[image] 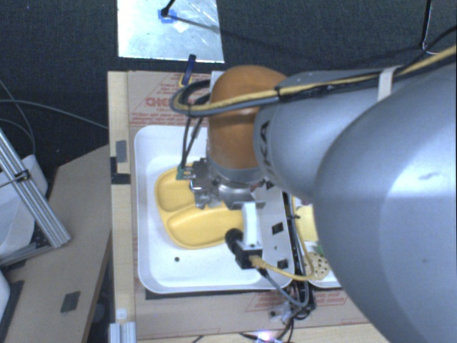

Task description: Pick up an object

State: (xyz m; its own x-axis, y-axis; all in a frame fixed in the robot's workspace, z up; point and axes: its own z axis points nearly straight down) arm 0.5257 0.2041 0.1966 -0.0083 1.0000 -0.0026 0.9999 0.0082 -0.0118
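Observation:
Two yellow banana-shaped objects lie in the left white bin [153, 263]: one [171, 190] nearer the back left, the other [196, 227] below it toward the bin's middle. My arm reaches in from the right and hangs low over this bin. The gripper [214, 199] sits under the orange wrist band, right above the yellow objects, and its fingers are hidden by the wrist. I cannot see anything held.
The right bin [325, 281] is mostly covered by the arm; a yellow object [307, 224] and a speckled pale piece [320, 266] peek out there. A small dark speck [176, 259] lies on the left bin's floor. Cardboard surrounds the bins.

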